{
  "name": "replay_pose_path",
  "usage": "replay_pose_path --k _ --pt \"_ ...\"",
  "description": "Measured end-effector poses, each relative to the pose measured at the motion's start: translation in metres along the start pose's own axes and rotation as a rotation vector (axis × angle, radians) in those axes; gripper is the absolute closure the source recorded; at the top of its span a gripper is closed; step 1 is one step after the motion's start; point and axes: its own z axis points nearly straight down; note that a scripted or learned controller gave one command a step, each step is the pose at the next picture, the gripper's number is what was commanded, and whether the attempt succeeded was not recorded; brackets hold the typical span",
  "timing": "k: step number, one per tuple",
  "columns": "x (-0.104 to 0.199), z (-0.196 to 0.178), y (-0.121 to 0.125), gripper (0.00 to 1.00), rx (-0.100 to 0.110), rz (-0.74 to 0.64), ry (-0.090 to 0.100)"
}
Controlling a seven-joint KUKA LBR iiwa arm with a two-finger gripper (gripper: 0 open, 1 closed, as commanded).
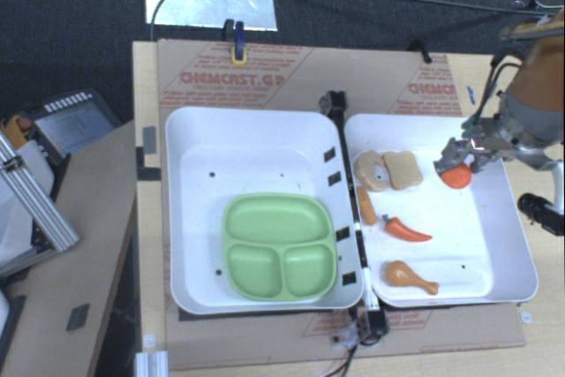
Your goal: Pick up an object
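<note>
The two shallow white plastic bins take up the middle of the frame: the left bin (190, 146) carries a pale green three-compartment plastic plate (278, 245) in its lower half, and the right bin (512, 265) carries the small toy foods. The grey arm with its orange band (538, 84) comes in from the right edge at mid-height, its gripper (459, 162) low over the upper right part of the right bin. Directly under the gripper tip lies a round red-orange toy tomato (457, 179), touching or all but touching it; whether the fingers are spread, closed or already around the tomato cannot be told from this angle. Further left in the same bin sit a tan toy bread slice (403, 169) just beside a paler round toy pastry (371, 171), a slim orange toy carrot (365, 206) along the bin's left wall, a red-orange toy chilli pepper (408, 230) near the centre, and a tan toy chicken drumstick (409, 277) toward the lower edge. The step in hand looks like the grasp attempt on the tomato; the next move would call for a firm close on it and a straight lift, since so round a piece may well roll free.
</note>
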Motion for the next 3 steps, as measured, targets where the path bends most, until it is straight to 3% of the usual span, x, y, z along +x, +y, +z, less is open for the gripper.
replay_pose_path --k 1,3 --pt "0.000 -0.006 0.001 1.00 0.006 0.000 0.002" --pt "0.107 -0.004 -0.010 1.00 0.008 -0.005 0.004"
